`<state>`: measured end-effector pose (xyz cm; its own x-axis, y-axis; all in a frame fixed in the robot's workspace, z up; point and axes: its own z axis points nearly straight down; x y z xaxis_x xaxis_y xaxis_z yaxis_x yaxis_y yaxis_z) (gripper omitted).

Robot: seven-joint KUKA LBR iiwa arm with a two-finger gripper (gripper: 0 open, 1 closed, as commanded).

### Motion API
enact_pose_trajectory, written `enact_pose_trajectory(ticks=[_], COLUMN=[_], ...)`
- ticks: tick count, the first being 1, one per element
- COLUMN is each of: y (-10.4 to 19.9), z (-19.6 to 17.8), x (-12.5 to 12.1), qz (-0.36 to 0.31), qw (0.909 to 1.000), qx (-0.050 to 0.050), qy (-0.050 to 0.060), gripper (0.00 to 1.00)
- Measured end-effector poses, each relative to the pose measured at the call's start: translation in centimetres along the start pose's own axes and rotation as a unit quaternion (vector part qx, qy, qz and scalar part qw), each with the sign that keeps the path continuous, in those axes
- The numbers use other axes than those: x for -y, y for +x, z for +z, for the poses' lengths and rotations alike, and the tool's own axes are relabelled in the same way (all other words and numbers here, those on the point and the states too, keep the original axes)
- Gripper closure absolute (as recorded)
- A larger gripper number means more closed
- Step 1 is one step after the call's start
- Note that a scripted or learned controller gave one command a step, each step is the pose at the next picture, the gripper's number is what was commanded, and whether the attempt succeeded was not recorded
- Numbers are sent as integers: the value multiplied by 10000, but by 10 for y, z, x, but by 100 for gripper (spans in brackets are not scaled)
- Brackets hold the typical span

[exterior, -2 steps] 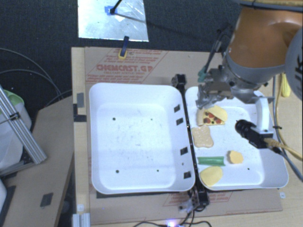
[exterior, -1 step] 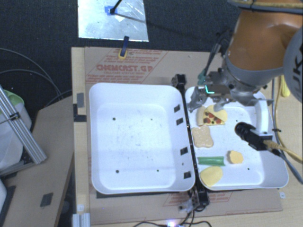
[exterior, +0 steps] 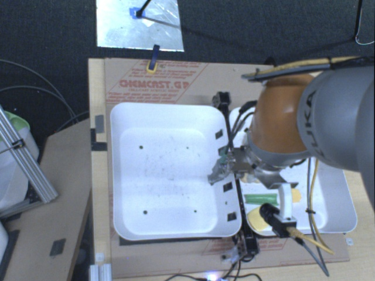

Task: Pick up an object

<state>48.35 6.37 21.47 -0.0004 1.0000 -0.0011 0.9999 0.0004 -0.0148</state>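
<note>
Claw [exterior: 220, 170], its state impossible to tell, poised at the left bin's [exterior: 135, 113] right wall, with the green object [exterior: 258, 198] and yellow disc [exterior: 256, 218] right and below; closing here risks grasping nothing.

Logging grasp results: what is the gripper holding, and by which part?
Cannot be told: the gripper sits over the left bin edge, its fingertips too blurred.

The grey arm [exterior: 337, 122] enters from three o'clock, its orange band [exterior: 280, 119] bulking above the wrist. The gripper [exterior: 221, 170] points toward nine o'clock, its fingers too blurred to read
</note>
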Motion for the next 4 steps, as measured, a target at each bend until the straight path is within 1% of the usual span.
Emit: enact_pose_trajectory(ticks=[1, 2, 3, 4], y=[56, -41, -15, 61], z=[80, 27, -188, -187], x=[-64, -21, -2, -3], qz=[-39, 43, -35, -55], qw=[10000, 10000, 9998, 9999], qx=[-11, 5, -28, -19], qy=[-71, -83, -179, -95], gripper=[0, 0, 0, 0])
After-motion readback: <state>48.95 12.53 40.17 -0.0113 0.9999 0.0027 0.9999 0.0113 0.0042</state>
